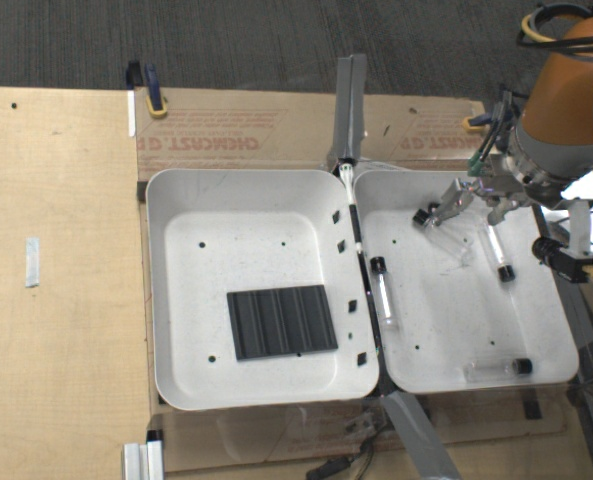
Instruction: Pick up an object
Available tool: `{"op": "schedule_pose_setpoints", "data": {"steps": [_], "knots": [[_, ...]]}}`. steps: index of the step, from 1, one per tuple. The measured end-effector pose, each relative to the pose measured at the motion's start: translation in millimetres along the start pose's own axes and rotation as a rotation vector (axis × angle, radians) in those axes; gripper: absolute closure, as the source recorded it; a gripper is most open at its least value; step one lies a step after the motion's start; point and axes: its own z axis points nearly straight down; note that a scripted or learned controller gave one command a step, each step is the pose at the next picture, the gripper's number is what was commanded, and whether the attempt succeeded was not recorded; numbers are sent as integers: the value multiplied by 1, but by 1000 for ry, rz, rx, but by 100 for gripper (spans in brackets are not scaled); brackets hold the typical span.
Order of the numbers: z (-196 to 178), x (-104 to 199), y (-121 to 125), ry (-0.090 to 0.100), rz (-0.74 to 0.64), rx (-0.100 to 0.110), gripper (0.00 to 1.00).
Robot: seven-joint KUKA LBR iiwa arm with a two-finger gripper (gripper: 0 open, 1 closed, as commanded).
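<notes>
My gripper (479,200) hangs low over the back of the right bin (536,313), below the orange band of the arm. A clear tube with a black cap (434,214) lies just left of it, slanting toward it; whether they touch is unclear. Another clear tube with a black end (499,255) lies just under the gripper's right side. A third tube (380,288) rests along the bin's left wall. One more (498,369) lies near the front rim. A black ribbed slab (281,323) lies flat in the left bin (191,208).
A grey divider post (351,108) rises behind the seam between the bins. Clamps (152,93) hold the cardboard at the back. A dark bracket (561,255) sticks out over the right bin's right rim. A small grey strip (32,263) lies on the bench at the left.
</notes>
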Motion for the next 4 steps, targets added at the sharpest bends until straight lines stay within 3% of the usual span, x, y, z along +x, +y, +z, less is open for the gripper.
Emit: {"op": "schedule_pose_setpoints", "data": {"steps": [1,2,3,4], "knots": [[80,-41,7,0,58,-1,0],[121,-32,43,-1,19,-3,0],[112,-33,43,-1,19,-3,100],[1,18,57,-1,13,-3,100]]}}
